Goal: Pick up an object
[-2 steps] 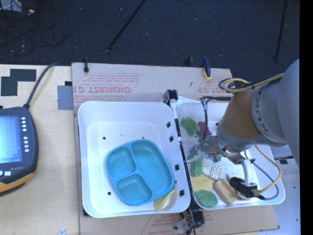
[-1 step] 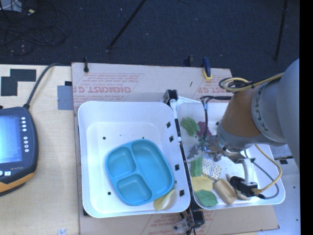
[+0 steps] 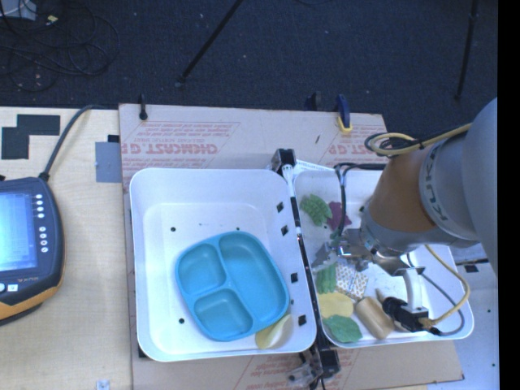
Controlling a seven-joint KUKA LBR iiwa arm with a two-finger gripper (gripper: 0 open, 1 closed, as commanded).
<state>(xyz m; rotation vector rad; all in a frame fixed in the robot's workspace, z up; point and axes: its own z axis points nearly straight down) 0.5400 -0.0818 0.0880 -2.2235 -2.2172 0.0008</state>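
Note:
My gripper (image 3: 331, 252) hangs low over the left half of the right bin (image 3: 455, 325), the arm coming in from the right. Around and below it lie several small things: a green leafy piece (image 3: 315, 209) toward the back, a dark purple piece (image 3: 336, 214) beside it, a white patterned piece (image 3: 352, 281), a green piece (image 3: 325, 280), a yellow piece (image 3: 334, 304), another green piece (image 3: 344, 329) and a tan cylinder (image 3: 372, 318) at the front. I see nothing clearly held.
The left bin (image 3: 154, 218) holds a blue divided plate (image 3: 231, 284) with a pale yellow piece (image 3: 275, 332) at its front right corner. A black divider (image 3: 296, 242) separates the bins. A tablet-like pendant (image 3: 24, 246) lies on the bench at far left.

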